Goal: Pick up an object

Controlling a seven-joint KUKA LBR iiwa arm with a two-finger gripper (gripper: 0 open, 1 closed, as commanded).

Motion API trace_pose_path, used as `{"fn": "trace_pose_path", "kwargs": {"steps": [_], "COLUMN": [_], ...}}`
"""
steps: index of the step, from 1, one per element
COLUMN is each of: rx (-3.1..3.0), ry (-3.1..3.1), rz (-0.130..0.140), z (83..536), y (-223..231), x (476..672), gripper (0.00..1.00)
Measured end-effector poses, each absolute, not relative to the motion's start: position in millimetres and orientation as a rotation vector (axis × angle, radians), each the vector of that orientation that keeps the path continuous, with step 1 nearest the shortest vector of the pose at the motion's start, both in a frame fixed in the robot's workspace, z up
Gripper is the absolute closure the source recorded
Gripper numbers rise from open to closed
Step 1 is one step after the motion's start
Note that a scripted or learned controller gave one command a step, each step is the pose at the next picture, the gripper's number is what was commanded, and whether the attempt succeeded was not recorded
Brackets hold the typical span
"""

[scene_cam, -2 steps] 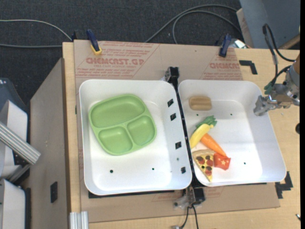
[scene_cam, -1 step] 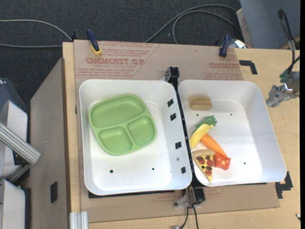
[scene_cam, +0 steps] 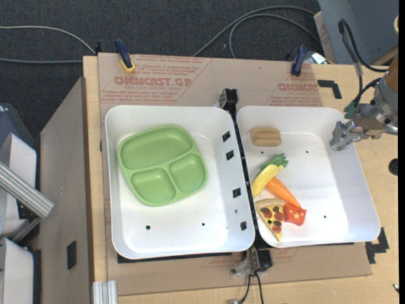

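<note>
Nearby, a tan bread loaf (scene_cam: 266, 137); orange carrot (scene_cam: 283, 192) below.

Brown board (scene_cam: 209, 81) reads "CHEMCAST GP" in red (printed twice, partly faded).

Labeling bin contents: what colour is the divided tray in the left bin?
Light green, plain, no pattern. The divided tray shows clearly in the camera view.

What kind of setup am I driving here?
Likely a lab pick-and-place bench: two white bins clamped to a board, toy food like a carrot, and a green divided plate.
</note>
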State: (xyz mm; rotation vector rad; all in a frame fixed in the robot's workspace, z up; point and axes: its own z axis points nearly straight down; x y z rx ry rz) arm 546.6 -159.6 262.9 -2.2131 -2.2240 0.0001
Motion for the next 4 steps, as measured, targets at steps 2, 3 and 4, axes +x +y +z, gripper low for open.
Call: {"fn": "trace_pose_path", "kwargs": {"steps": [2, 3, 4], "rx": [-2.212, -2.211, -2.211], "ry": [-2.225, -2.226, -2.224], "rz": [0.000, 0.000, 0.003], "z": [270.3, 271.3, 253.3], "y": [-57.1, -6.1, 42.0], "x": [540.6, 538.4, 529.1], "gripper": [1.00, 1.00, 1.00]}}
